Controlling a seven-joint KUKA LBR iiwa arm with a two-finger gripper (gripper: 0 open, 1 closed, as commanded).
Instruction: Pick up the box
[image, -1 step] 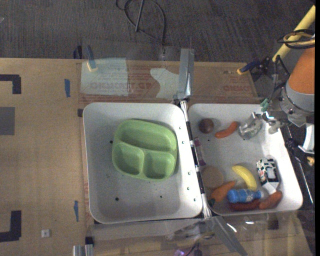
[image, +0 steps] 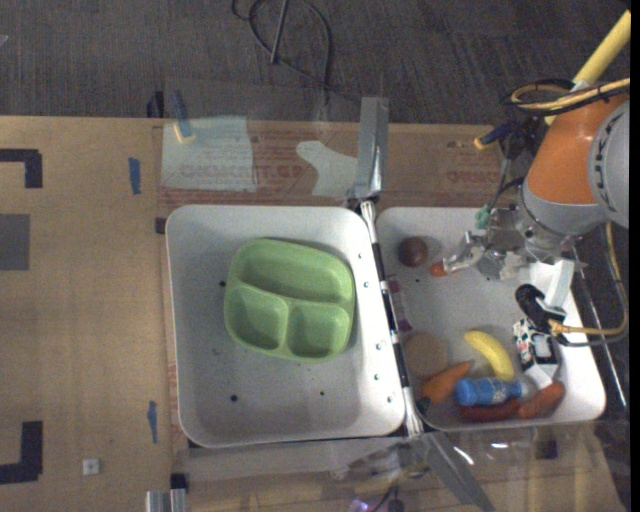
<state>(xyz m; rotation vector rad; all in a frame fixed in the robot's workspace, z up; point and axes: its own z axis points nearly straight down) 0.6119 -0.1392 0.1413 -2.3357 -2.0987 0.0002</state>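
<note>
I watch the bench from my screen, and the gripper (image: 465, 260) hangs over the upper part of the right bin (image: 455, 315), with the arm (image: 575, 160) reaching in from the right side of the view. I cannot tell if the claw is released or clenched, because it is turned sideways to the camera and its metal parts run together; I see nothing that I would call held. The thing I take for the box (image: 530, 345) is small and white with dark and red marks (I am not fully sure of it, it is very small on my screen). It lies near the right wall of the same bin, just beside the banana (image: 490, 352) and lower in the view than the gripper. I judge that the pick is not yet done and the approach is at its beginning, since the claw is apart from the box and nearer to the brown ball (image: 413, 251). The crowd at the lower edge explains the difficulty: the carrot (image: 445, 382), the blue bottle (image: 487, 390) and a red-orange long thing (image: 540, 400) lie packed together there. So I think the claw should come straight down on the box, where the wall leaves little room. A miss there may push the box against the wall. The left bin (image: 200, 400) holds a green divided plate (image: 290, 298), which plays no part.
</note>
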